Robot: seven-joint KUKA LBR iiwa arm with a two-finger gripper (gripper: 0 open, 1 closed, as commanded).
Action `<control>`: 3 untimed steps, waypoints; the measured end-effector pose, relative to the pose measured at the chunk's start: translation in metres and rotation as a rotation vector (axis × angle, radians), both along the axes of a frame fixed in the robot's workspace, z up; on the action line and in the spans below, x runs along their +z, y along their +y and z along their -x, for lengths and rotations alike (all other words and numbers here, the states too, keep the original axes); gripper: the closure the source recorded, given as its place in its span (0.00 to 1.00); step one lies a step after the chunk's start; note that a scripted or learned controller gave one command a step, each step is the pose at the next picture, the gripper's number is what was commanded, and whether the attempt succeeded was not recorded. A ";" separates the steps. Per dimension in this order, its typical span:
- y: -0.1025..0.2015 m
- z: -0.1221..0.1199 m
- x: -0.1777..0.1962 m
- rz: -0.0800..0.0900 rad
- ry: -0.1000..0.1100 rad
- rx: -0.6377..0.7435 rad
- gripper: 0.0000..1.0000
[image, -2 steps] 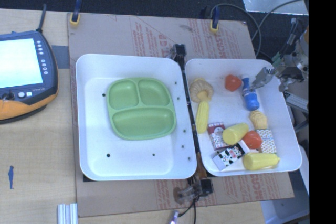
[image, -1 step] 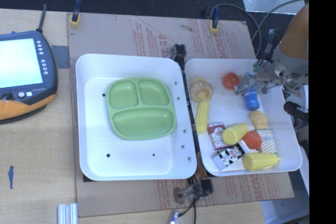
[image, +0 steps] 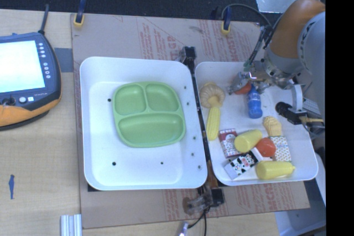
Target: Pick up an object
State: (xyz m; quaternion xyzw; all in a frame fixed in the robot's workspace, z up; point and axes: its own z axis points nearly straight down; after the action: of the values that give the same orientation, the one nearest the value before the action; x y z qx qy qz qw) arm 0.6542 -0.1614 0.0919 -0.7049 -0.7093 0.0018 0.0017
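Observation:
The right bin [image: 307, 173] holds several toys. A blue bottle [image: 254, 106] lies near its back. An ear of yellow corn [image: 212, 122] and a tan round piece [image: 212, 94] lie along the left wall. Yellow pieces [image: 248, 140] [image: 274, 169], a red-orange piece [image: 266, 147], a ridged tan piece [image: 271, 125] and printed cards [image: 227, 142] crowd the front right. My gripper [image: 247, 82] hangs over the back of this bin, just above the bottle's top, with a small red thing [image: 239, 89] at its left side. Whether it touches either one is unclear.
The left bin [image: 97, 168] holds a green divided plate [image: 148, 113]. A tablet-like pendant [image: 25, 75] lies on the bench at far left. The grey and orange arm [image: 296, 30] covers the right bin's back right corner. Clamps [image: 79, 19] [image: 225, 25] stand at the cardboard's rear edge.

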 end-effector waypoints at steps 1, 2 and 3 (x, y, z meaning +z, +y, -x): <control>-0.012 -0.003 0.001 0.000 -0.005 -0.004 0.00; 0.004 -0.002 0.000 -0.001 -0.001 -0.002 0.00; -0.025 -0.002 0.001 0.000 -0.005 -0.004 0.00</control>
State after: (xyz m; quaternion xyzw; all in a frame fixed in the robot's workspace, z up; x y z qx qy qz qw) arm 0.6566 -0.1861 0.0926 -0.7065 -0.7077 0.0001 0.0000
